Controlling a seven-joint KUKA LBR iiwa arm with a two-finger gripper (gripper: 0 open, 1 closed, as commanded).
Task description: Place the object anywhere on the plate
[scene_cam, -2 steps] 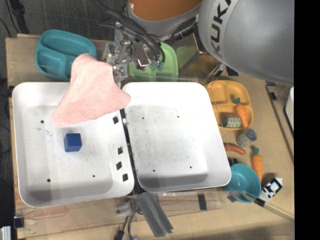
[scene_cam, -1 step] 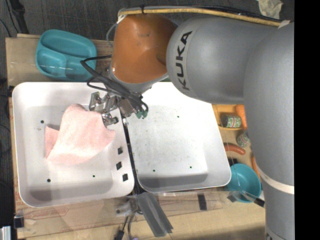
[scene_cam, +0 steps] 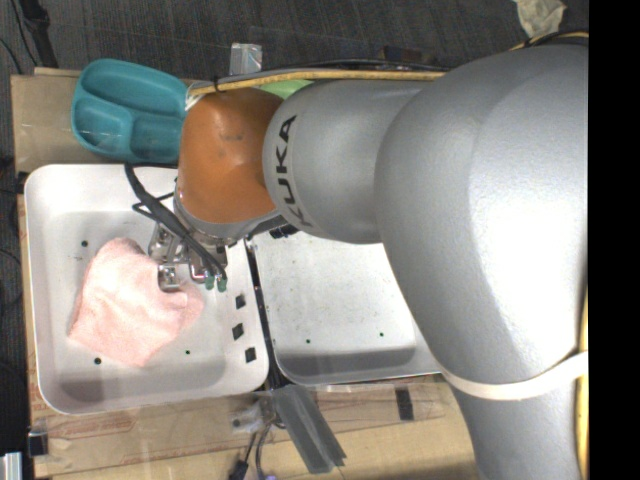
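Hand point(scene_cam: 185, 268) over the pink cloth's point(scene_cam: 130, 303) edge, grip state unclear; pinch deep before lifting.

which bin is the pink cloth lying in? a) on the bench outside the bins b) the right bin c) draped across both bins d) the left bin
d: the pink cloth lies on the floor of the left bin, with the gripper at its upper right edge; the right bin sits beside it across the divider.
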